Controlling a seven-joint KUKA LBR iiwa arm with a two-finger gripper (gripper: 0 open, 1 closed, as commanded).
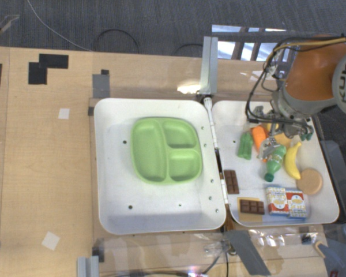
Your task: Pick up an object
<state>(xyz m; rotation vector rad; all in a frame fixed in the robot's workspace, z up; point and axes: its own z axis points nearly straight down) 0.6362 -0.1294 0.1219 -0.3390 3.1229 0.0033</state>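
Observation:
My gripper [270, 145] hangs low over the upper middle of the right bin [328, 212], under the orange-banded wrist. It is right above a cluster of toy foods: an orange carrot [258, 135] just to its left, a green bottle [274, 164] directly below it, and a yellow banana [292, 159] to its lower right. A green vegetable piece [245, 146] lies left of the carrot. No object is seen lifted off the bin floor.
Lower in the right bin lie a round brown bun [311, 181], a colourful carton [286, 202] and two chocolate bars [232, 182] [251, 206]. The left bin [112, 212] holds a green divided plate [166, 150]. Cables loop beside the arm.

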